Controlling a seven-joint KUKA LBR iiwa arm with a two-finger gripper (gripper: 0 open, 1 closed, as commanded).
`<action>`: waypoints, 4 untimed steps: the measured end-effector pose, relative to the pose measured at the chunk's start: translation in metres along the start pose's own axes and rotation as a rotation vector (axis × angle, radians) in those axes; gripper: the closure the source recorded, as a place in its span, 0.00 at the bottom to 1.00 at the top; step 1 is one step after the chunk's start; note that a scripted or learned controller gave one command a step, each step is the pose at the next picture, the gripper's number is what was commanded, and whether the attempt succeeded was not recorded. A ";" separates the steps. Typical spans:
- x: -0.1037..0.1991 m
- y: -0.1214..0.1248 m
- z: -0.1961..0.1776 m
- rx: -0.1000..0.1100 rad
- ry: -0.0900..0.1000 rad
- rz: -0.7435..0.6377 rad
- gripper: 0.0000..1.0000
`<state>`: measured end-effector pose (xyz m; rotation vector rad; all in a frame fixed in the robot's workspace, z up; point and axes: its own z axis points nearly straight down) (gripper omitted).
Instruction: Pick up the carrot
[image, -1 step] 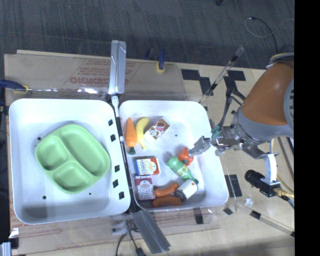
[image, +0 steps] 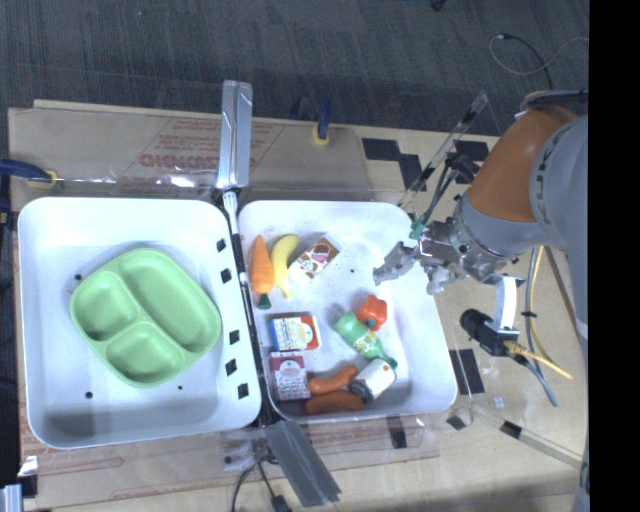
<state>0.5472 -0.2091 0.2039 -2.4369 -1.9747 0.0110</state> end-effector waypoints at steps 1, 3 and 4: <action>0.000 0.000 0.000 0.000 0.000 0.000 0.00; 0.104 -0.024 0.067 0.003 0.000 0.168 0.00; 0.167 0.024 0.016 0.000 0.001 0.261 0.00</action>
